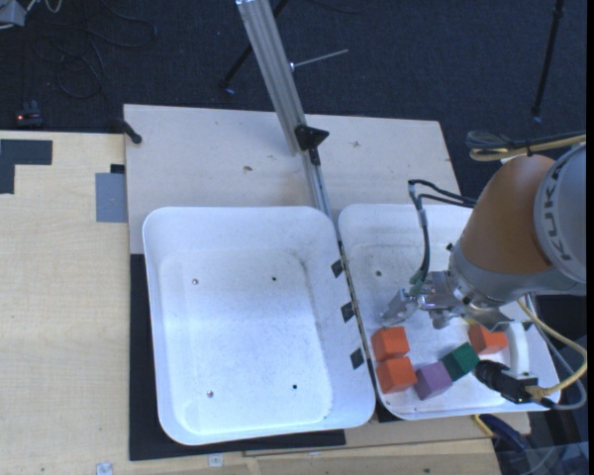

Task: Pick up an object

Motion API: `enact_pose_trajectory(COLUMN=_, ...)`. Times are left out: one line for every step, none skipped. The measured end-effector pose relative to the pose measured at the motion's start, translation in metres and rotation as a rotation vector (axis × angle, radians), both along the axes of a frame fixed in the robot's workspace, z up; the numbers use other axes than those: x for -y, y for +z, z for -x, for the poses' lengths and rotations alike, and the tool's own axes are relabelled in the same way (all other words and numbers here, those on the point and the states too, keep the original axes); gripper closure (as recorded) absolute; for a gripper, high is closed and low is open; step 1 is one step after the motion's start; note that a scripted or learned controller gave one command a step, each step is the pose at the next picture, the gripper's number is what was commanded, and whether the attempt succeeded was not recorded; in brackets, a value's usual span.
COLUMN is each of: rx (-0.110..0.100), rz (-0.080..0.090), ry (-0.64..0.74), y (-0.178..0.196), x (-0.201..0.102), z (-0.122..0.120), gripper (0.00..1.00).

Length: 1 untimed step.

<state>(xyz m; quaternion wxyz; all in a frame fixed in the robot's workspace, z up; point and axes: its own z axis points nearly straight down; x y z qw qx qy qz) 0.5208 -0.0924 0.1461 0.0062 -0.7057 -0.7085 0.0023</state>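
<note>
Right bin [376, 228] is the landmark. At its near edge sit an orange block [396, 374] and a purple block [434, 379] side by side, a green block [461, 361] just right of the purple one. A second orange block [390, 342] lies just behind the first; a third [488, 340] sits toward the bin's right side, partly hidden. The gripper [416, 305] hovers mid-bin, just above and behind the second orange block, not touching; fingers look spread, nothing between them. The left bin [178, 228] adjoins.
</note>
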Motion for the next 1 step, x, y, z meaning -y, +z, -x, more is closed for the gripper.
enact_pose_trajectory(rx=0.011, rz=0.007, ry=-0.007, y=0.0313, x=0.0483, z=-0.0037, gripper=0.00)
